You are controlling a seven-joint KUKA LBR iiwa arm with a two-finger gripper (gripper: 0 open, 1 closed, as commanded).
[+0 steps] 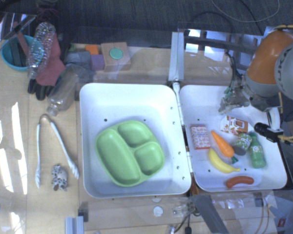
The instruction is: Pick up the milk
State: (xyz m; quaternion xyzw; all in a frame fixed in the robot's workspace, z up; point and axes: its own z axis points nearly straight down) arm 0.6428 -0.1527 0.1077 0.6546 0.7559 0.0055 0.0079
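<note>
The milk (233, 125) is a small white carton with orange print, lying in the right bin (278, 179) near its far right part. My gripper (233, 104) hangs just beyond the carton, toward the bin's far wall, and a little above it. No object shows in the gripper. The grey arm with its orange band (271, 57) comes in from the upper right.
Also in the right bin are a pink box (200, 136), a carrot (222, 144), a banana (221, 162), a sausage (239, 181), a green bottle (257, 152) and a small can (243, 142). The left bin (93, 101) holds a green divided plate (131, 152).
</note>
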